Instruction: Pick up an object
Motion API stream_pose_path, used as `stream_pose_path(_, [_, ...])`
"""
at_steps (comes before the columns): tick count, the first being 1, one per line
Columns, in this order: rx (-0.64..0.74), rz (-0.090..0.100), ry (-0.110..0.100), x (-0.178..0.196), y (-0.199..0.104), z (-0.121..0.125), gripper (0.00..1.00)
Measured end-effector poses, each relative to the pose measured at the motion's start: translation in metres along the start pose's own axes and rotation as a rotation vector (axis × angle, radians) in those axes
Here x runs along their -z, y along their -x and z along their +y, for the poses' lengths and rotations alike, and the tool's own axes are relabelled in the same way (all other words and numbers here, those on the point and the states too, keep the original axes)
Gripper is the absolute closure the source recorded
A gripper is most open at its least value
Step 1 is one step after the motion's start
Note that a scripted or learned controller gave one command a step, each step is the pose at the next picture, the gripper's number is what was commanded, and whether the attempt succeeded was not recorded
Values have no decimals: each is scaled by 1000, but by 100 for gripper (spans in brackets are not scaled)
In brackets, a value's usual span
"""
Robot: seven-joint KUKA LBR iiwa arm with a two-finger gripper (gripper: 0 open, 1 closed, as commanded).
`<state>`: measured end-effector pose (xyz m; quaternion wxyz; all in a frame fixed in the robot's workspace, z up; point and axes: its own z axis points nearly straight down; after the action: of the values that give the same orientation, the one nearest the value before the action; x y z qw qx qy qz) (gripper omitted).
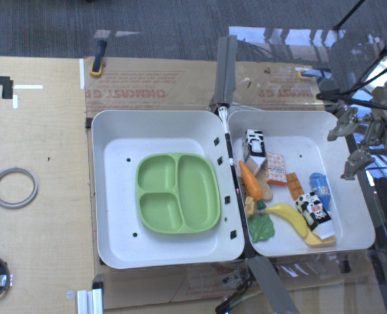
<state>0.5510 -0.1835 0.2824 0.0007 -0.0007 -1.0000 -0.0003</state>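
Camera view: grey metal gripper (358, 150) sits over right white bin's (350, 234) right rim, above the contents, touching none. Jaw state: cannot tell.

Right bin holds toy food: orange carrot (250, 180), yellow banana (290, 217), green leaf (260, 227), blue packet (319, 188), two black-and-white cow-print cartons (255, 142), pink-orange snack pack (276, 168).

Left white bin (108, 201) holds green three-compartment plastic tray (178, 193).

Left bin (108, 195) white; divided plate (178, 193) pale green. Right bin (350, 234) white: carrot (250, 180) orange, banana (291, 218) yellow, leafy item (260, 227) dark green, two cartons (254, 144) black-and-white cow pattern, packet (319, 188) blue, wrapper (276, 169) possibly orange-white print.
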Motion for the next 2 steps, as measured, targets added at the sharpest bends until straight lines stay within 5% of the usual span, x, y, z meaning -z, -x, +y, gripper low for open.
stream_pose_path(1, [-33, -3, -1, -96, -30, 0, 0])
stream_pose_path(2, [11, -19, -4, -170, -25, 3, 0])
